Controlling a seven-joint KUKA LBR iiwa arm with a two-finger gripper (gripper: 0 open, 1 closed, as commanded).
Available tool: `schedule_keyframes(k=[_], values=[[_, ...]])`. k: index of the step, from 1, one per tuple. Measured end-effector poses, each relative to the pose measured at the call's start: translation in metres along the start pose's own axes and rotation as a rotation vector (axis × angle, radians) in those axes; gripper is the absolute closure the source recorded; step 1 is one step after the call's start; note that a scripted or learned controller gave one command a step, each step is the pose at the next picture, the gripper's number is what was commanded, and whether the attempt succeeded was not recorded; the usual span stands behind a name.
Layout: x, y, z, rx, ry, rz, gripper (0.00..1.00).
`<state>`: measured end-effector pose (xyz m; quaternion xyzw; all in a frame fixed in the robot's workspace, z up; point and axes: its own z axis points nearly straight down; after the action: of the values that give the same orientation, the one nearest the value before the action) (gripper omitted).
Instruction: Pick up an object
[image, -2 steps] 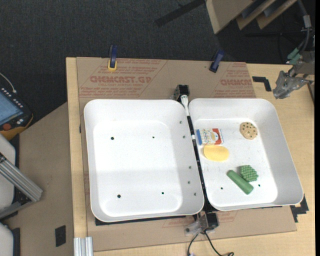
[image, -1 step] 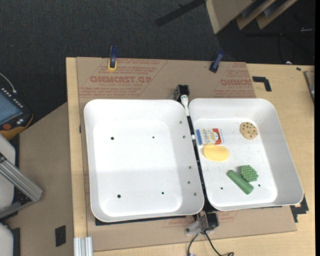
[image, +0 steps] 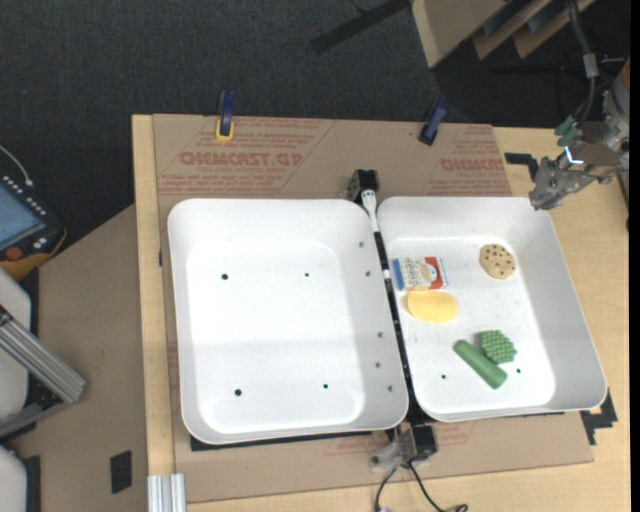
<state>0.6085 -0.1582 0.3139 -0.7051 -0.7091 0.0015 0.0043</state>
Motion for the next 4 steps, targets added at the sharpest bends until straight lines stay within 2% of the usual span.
schedule_keyframes(k=[1, 2, 3, 4], values=[[0.054, -0.022, -0.102, -0.020, -0.005, 0.000, 1.00], [0.083, -0.017, -0.018, 0.001, -0.001, 0.002, 1.00], [0.092, -0.063, -0.039, -0.007, -0.003, 0.005, 1.00], [0.092, -0.108, -0.076, -0.014, -0.004, 0.006, 1.00]])
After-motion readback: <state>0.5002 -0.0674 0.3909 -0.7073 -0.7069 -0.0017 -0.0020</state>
